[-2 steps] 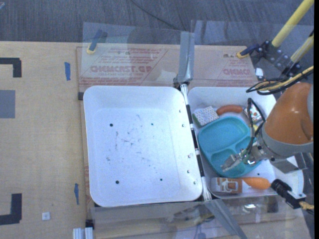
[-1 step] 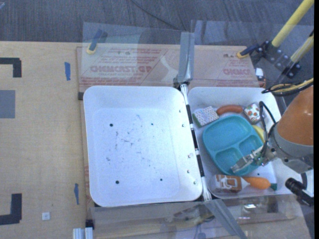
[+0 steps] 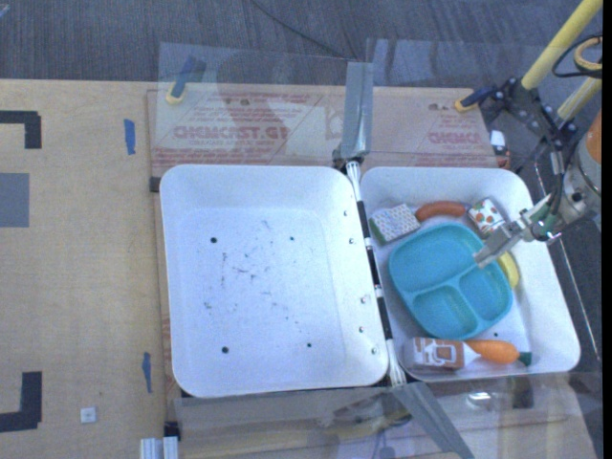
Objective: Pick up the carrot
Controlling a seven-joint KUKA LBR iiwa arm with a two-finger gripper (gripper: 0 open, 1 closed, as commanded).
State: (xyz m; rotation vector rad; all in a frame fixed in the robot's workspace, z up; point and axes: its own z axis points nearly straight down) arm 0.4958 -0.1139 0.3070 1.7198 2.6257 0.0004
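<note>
Your pale wooden desk [image 3: 76,285] fills the frame's left, dark grey carpet floor [image 3: 287,8] along the top. Small orange carrot [image 3: 493,351] lies lower right, in the right white bin [image 3: 555,323], just below the blue divided plastic tray [image 3: 445,280]. Claw [image 3: 492,247] hangs over the tray's right edge; grip state unreadable.

carrot [image 3: 494,352] | orange, green tip | lying flat | right bin, front edge
</note>
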